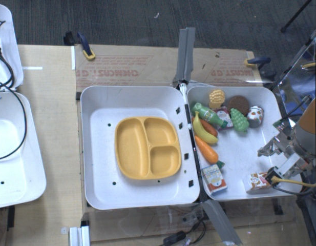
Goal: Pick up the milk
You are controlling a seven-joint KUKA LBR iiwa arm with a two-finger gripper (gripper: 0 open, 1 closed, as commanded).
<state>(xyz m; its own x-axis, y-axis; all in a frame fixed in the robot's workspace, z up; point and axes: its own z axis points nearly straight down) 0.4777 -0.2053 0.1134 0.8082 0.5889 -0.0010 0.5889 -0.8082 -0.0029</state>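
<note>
Two white bins sit side by side on the table (50, 65), with a yellow divided plate (147, 147) in the middle of the left bin (96, 106) and plenty of bare floor around it on all sides.

The right bin (239, 152) is the busy one. Taking the carrot (206, 148) as the landmark: the milk (214, 179), a small carton lying flat, is just below it, tucked against the bin's left wall near the front rim. Tight on that side, open floor to its right. A second little carton (258, 182) lies well to the right of the carrot near the front edge. Above the carrot there's a banana (203, 130), a green bottle (210, 115), corn (216, 98), a brown cookie (239, 104) and green grapes (239, 120), all crowded toward the back wall.

The hand (280, 160) comes in far right of the carrot, over the bin's right rim, just beside the second carton. Can't tell whether it's clenched or released.

Cardboard behind the bins has reddish print, upside down, too blurry to read for sure. Carton labels are too small.
</note>
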